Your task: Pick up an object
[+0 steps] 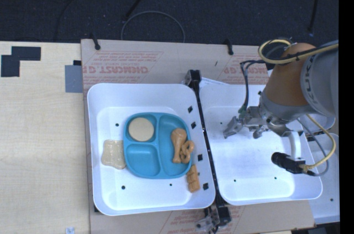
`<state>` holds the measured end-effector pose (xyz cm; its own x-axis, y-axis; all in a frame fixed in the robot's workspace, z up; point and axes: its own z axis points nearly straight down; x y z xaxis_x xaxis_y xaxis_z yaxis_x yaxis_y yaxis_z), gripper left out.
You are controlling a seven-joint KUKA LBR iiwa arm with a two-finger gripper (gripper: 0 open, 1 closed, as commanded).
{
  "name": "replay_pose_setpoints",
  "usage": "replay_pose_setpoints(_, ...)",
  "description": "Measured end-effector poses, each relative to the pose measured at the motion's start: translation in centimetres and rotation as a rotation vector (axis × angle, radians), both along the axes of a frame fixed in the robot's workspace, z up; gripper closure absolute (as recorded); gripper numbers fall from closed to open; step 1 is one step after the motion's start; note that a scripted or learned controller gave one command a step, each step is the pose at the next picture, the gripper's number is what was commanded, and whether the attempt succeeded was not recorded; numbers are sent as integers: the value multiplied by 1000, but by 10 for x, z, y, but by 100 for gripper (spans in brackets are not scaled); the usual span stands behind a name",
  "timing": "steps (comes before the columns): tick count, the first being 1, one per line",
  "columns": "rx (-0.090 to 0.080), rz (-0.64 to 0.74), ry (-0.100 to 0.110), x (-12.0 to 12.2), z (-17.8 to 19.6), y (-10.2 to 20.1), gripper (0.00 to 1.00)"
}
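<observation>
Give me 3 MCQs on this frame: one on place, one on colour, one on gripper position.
1. Where is the tray?
A. left bin
B. right bin
C. on the bench outside the bins

2. What colour is the tray?
A. red
B. blue
C. green

3. Where is the gripper?
A. over the tray
B. over the right bin
C. over the bench left of the bins

Answers:
1. A, the tray lies in the left bin, with a round biscuit and a pretzel in its compartments.
2. B, the tray is plainly blue against the white bin.
3. B, the gripper hangs over the right bin, past the divider from the tray.
</observation>
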<state>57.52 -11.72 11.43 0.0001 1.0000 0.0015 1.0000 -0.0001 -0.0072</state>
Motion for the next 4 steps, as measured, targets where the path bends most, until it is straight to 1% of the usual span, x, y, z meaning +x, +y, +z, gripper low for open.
replay_pose_setpoints(1,0,-4,-1,0,12,-1,100)
replay_pose_setpoints(2,-2,-6,-9,-3,73,-7,100)
replay_pose_setpoints(3,-1,-4,-7,-3,94,-9,100)
replay_pose_setpoints(4,1,5,-4,6,90,50,100)
